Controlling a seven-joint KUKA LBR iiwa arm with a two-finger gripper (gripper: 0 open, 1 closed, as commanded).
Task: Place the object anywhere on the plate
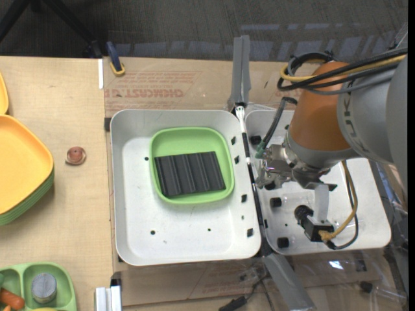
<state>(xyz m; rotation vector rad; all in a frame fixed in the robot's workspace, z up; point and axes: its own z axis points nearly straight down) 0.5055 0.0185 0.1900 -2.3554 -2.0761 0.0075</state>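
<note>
Gripper [262, 166]: open or closed, cannot tell. Sits right of centre frame, over right bin [371, 237] left edge. Green plate [188, 135] lies left; dark ribbed slab [189, 173] on it, long axis left-right.

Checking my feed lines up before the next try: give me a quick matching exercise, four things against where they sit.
Things:
1. green plate
2. dark ribbed object
3. arm
4. small reddish disc

Places:
A. over the right bin
B. on the bench, left of both bins
C. lying on the plate
D. in the left bin

Pairs: 1-D, 2-C, 3-A, 4-B
</note>
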